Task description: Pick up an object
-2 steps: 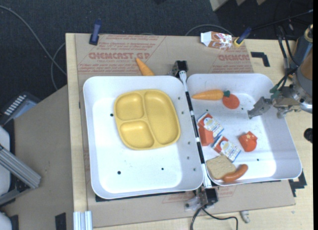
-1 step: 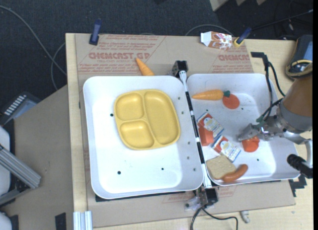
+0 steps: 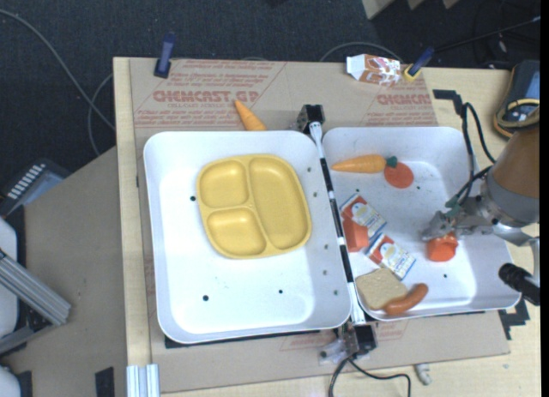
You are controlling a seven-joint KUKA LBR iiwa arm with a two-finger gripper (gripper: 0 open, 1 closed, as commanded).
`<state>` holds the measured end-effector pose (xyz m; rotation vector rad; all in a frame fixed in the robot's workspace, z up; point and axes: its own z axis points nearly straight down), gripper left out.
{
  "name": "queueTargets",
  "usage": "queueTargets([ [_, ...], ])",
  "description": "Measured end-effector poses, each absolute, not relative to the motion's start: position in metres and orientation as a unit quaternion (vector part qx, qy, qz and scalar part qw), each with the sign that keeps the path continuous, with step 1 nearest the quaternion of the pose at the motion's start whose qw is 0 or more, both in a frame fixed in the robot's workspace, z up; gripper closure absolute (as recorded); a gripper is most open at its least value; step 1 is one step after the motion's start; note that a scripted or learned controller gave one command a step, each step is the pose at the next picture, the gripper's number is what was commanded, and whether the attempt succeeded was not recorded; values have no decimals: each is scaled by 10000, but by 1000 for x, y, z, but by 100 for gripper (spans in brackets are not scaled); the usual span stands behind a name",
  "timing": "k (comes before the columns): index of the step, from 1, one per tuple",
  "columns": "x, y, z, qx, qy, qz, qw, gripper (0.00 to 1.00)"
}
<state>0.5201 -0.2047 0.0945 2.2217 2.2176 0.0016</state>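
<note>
The gripper [image 3: 442, 231] is seen low in the right bin [image 3: 429, 142], close to its right side, and whether it is open or shut cannot be told from here. A small orange-red toy [image 3: 442, 249] is found right under it, touching it or nearly so, but it cannot be told if the toy is held. The grey arm [image 3: 515, 207] is seen reaching in from the right with its orange band [image 3: 521, 164] above. More toys are spread in the same bin: a carrot [image 3: 360, 164] and a red tomato [image 3: 399, 175] near the top, two small red and white packets [image 3: 356, 219] [image 3: 390, 255] in the middle, and a slice of bread [image 3: 377, 286] with a sausage [image 3: 405, 299] on it at the bottom. A yellow tray [image 3: 253, 205] with three parts is set in the left bin [image 3: 171, 258]. An orange piece [image 3: 249, 117] is left on the bench [image 3: 206, 91] behind the bins.
</note>
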Motion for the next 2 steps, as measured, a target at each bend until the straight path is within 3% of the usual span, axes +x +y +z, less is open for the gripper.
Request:
queueTargets([
  [1, 577, -141, 111, 7063, 7080, 11, 6, 100],
  [2, 626, -96, 84, 7067, 7075, 1, 7, 100],
])
